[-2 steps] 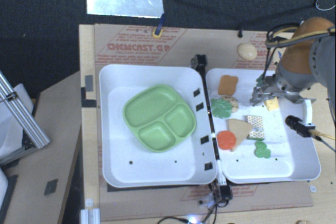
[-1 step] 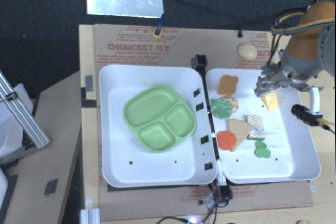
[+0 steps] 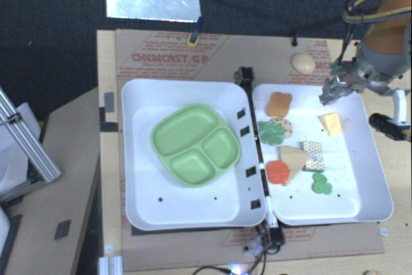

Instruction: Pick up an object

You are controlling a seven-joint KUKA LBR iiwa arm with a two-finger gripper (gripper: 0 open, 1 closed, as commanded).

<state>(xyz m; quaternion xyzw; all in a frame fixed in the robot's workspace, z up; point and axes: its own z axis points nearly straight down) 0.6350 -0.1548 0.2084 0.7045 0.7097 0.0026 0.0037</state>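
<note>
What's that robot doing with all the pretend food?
The robot arm's end effector hangs over the top corner of the right bin, with nothing seen in it. Toy foods lie below: a yellow cheese wedge, an orange bread piece, a red tomato. The left bin holds a green divided plate.
</note>
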